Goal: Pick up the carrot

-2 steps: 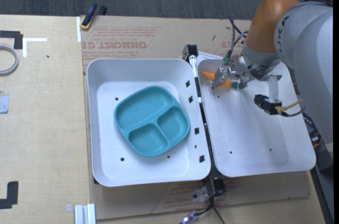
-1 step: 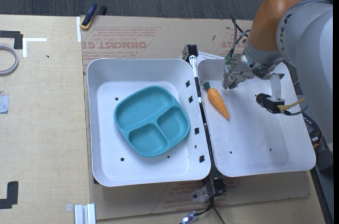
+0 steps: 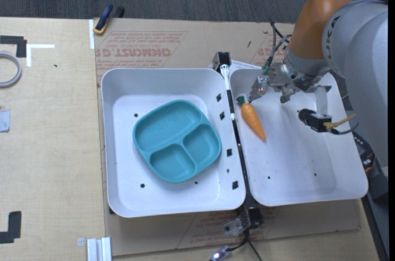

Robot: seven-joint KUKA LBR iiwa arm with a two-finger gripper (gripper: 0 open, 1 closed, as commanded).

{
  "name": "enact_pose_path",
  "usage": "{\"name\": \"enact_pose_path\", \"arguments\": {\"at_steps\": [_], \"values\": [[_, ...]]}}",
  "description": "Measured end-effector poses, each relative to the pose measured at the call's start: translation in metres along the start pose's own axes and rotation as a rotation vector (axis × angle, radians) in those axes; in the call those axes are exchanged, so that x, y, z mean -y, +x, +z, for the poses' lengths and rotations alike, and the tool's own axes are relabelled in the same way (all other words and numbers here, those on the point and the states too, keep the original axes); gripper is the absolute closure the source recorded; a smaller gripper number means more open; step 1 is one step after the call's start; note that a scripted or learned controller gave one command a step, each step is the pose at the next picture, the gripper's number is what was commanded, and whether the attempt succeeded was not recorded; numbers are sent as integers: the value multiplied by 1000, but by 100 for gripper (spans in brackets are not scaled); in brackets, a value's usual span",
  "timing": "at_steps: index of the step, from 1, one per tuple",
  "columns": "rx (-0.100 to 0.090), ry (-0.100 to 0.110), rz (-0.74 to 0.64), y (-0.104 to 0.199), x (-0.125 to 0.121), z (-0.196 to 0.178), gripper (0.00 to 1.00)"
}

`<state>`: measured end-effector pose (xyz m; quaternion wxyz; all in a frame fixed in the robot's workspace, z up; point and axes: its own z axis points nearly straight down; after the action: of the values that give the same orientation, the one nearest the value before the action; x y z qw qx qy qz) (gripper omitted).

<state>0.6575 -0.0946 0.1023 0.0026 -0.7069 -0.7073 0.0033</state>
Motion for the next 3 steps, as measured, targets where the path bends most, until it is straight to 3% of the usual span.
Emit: {"name": "enact_pose_path", "arguments": {"at_steps": [1, 2, 3], "values": [[-1, -7, 3, 2, 67, 11, 0], [-1, -7, 2, -15, 142, 12, 0], [1, -12, 5, 1, 179, 11, 0]]}}
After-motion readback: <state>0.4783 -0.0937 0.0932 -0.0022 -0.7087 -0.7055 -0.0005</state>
